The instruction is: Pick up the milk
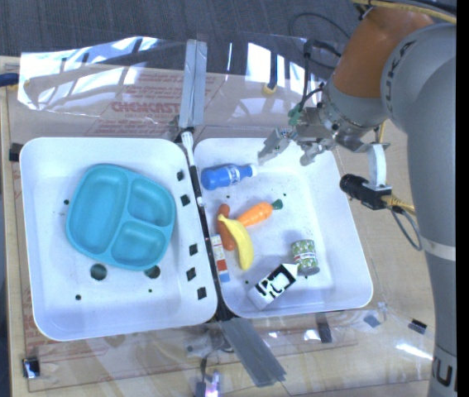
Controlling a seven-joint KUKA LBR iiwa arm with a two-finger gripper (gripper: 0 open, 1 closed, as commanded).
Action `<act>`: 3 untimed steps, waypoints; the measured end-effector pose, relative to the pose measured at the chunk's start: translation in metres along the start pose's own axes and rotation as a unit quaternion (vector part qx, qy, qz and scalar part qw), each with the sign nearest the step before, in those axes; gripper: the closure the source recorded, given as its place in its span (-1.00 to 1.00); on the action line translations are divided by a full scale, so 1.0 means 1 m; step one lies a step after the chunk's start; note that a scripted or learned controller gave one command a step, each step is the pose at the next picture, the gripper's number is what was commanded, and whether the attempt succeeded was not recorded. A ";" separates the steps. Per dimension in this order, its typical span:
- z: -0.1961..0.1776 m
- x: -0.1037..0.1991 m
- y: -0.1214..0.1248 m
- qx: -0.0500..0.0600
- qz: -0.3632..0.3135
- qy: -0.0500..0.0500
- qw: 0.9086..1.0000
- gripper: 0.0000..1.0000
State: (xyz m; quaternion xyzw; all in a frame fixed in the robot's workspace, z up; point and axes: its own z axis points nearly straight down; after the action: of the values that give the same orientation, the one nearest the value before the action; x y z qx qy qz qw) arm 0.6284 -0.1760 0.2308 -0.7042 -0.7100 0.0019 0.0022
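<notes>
The milk looks to be the small black-and-white carton, lying tilted at the front of the right bin. My gripper hangs over the back edge of that bin, far from the carton. Its fingers are spread open and hold nothing. A blue bottle with a white cap lies just left of and below the gripper.
Also in the right bin: an orange carrot, a yellow banana and a small green-labelled can beside the carton. The left bin holds a blue divided plate. A clear plastic sheet lies behind the bins.
</notes>
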 end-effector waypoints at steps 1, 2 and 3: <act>-0.001 -0.019 -0.057 -0.001 -0.020 0.000 1.000 -1.00; 0.048 -0.034 -0.106 0.000 -0.014 0.000 1.000 -1.00; 0.130 -0.031 -0.151 -0.002 -0.227 0.000 0.974 -1.00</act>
State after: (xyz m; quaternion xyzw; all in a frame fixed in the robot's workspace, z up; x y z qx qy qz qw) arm 0.4767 -0.2081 0.1021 -0.5250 -0.8511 0.0002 0.0008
